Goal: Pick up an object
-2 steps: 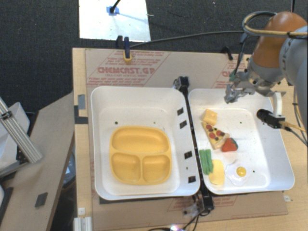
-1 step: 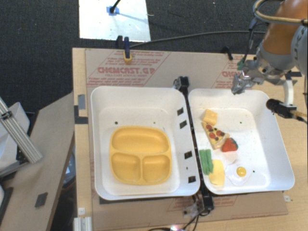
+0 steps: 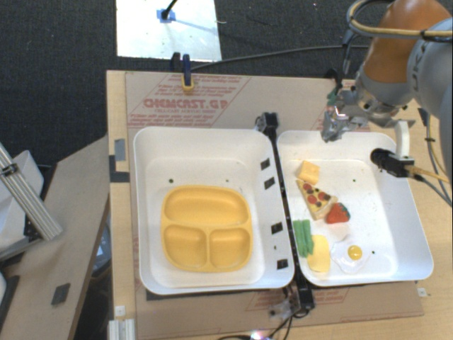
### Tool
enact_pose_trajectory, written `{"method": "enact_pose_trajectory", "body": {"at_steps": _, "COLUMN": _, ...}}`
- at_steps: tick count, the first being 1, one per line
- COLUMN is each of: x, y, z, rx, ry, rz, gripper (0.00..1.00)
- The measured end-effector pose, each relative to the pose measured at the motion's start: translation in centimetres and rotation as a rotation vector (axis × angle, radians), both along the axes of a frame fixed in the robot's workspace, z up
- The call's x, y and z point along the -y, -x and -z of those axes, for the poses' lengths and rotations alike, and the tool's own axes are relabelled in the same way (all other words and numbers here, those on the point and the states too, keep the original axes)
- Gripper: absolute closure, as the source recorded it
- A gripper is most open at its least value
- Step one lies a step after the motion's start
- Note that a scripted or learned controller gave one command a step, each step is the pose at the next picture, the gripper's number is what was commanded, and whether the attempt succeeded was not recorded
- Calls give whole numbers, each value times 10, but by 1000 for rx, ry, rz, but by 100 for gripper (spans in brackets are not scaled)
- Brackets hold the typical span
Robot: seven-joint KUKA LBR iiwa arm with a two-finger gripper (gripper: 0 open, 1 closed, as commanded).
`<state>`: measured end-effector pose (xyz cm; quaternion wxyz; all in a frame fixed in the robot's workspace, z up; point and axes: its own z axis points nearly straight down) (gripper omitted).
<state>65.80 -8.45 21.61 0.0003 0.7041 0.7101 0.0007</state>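
We see the gripper at upper right, above the right bin's far rim; we cannot tell its state. The toy pizza slice lies mid-bin, untouched.
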Motion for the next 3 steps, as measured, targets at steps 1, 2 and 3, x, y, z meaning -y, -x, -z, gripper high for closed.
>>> {"method": "enact_pose_trajectory", "body": {"at_steps": 1, "x": -53, "y": 18, "z": 5, "rx": -2, "ry": -1, "rz": -1, "gripper": 100}}
{"method": "enact_pose_trajectory", "body": {"at_steps": 2, "x": -107, "y": 22, "z": -8, "rx": 1, "ry": -1, "rz": -2, "gripper": 100}}
{"method": "enact_pose_trajectory", "body": {"at_steps": 3, "x": -156, "y": 31, "z": 1, "rx": -1, "ry": -1, "rz": -1, "gripper": 100}}
